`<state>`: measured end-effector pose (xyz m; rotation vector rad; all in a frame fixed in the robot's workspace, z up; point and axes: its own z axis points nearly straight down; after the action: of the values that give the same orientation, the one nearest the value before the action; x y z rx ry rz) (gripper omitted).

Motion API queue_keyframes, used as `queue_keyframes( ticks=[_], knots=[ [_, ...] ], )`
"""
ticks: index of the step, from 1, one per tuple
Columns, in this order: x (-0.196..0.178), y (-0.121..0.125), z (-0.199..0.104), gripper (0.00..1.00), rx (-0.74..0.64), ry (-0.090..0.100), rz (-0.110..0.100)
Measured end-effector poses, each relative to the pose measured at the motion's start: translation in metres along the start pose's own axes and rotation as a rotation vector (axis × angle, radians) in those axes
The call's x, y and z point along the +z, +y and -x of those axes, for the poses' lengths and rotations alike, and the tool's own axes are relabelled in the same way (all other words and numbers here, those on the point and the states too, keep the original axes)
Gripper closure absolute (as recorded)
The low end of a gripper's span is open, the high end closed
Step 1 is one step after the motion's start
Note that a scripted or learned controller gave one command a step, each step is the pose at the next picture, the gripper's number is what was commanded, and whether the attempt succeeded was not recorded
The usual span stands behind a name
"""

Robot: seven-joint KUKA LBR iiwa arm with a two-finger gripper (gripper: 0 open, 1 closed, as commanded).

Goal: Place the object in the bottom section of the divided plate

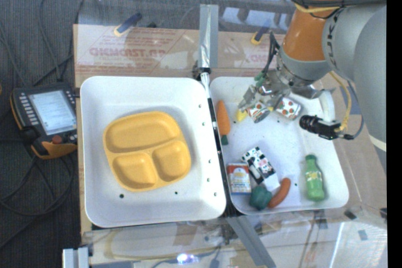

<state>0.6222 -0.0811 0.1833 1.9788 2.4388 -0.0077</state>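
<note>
Glossy yellow divided plate (147,150) – three moulded sections, gripper (260,97) over crinkly wrapper (258,111) (grip state unclear), smooth carrot (222,118) nearby

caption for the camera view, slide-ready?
Gripper over small printed packet in right white bin; yellow divided plate waits in left bin.

overhead, seemingly slanted, above both bins (151,88)

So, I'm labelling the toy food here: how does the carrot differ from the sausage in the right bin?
The carrot is orange, slim and tapered; the sausage is redder, with rounded ends. The carrot lies against the bin's left wall, running almost straight up and down the view; the sausage lies at a slant near the front edge. The sausage touches a green toy; the carrot lies by itself. Both are long and lie flat in the right bin.
</note>
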Motion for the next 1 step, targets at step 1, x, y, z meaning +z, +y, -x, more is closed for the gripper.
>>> queue_keyframes(
  ticks=[1],
  knots=[
    [-0.0267, 0.0177, -0.0973, 1.00, -0.413, 0.003, 0.004]
  ],
)
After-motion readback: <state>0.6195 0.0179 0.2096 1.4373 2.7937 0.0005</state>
